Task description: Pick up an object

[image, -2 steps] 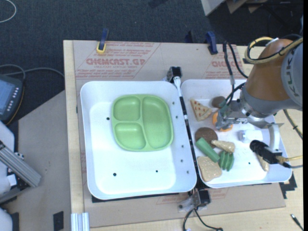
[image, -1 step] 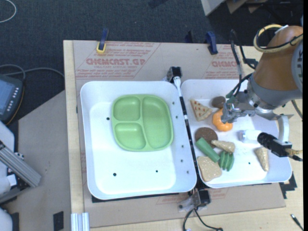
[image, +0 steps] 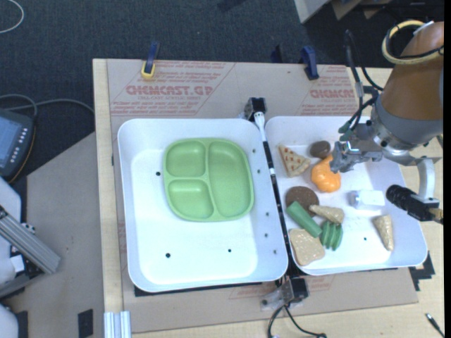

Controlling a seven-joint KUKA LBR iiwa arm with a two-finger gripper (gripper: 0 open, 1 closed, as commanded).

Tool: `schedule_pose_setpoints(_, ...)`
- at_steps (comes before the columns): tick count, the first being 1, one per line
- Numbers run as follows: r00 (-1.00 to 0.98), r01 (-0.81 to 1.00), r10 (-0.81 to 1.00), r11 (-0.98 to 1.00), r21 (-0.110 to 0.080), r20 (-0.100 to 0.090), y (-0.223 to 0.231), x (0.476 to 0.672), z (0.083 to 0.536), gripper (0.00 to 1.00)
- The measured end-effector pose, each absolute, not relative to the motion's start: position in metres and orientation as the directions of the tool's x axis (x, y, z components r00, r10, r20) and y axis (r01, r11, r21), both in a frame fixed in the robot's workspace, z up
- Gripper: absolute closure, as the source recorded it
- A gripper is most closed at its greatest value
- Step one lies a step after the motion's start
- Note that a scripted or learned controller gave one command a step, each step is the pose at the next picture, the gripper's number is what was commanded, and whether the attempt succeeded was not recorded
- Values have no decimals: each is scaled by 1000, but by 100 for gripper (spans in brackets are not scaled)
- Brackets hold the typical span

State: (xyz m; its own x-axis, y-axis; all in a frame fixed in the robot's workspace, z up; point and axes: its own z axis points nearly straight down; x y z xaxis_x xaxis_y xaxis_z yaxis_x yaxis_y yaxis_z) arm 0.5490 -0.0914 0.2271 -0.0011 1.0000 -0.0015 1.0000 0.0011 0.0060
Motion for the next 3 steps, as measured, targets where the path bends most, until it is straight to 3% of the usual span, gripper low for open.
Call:
schedule_pose_setpoints(1, -6, 1000, 1000, 6, 2, 2, -36, 546, 235, 100)
schedule_pose_setpoints(3, -6, 1000, 1000, 6, 1, 2, 63, 564, 219, 100)
